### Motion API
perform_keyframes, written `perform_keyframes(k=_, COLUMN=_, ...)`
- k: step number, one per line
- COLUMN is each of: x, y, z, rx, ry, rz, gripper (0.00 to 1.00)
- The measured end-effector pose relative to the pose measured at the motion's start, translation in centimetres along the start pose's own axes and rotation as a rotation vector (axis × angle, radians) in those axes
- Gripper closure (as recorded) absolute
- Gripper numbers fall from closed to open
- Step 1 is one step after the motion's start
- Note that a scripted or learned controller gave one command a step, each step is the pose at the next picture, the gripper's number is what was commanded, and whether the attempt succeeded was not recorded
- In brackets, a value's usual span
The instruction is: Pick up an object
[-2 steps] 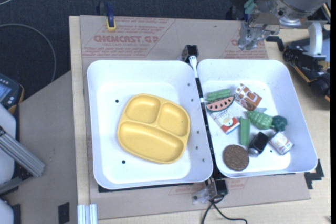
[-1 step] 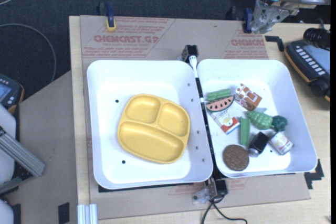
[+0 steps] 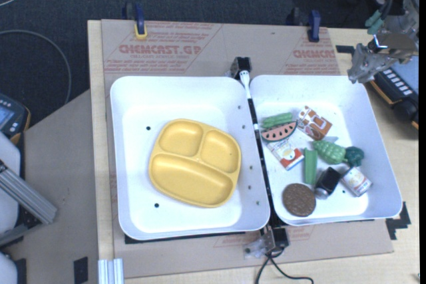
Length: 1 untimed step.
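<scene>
Hovering at 2 o'clock, gripper (image 3: pixel 365 66) sits off the right bin's (image 3: pixel 383 143) corner; can't tell its state. Toys cluster mid-bin. I'd target the brown cookie (image 3: pixel 299 199) at 6 o'clock: isolated, flat, needs a centred descent.

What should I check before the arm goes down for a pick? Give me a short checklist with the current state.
1. Objects available in right bin: ok, a cluster including watermelon slice and brown disc.
2. Gripper clear of bins: ok, at the right bin's far right corner.
3. Fingers open: cannot tell.
4. Objects separated for a clean grasp: not ok, several touch or overlap.
5. Yellow tray out of the way: ok, in left bin.
</scene>
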<state>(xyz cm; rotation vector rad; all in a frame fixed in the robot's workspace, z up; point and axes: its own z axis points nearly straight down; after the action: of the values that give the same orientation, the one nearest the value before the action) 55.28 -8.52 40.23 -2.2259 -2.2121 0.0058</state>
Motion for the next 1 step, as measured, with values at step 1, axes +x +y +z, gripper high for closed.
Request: perform_keyframes(k=1, x=-2.07, y=-5.73, z=2.8, rx=0.001, ry=0.001, rz=-0.002, gripper=1.0)
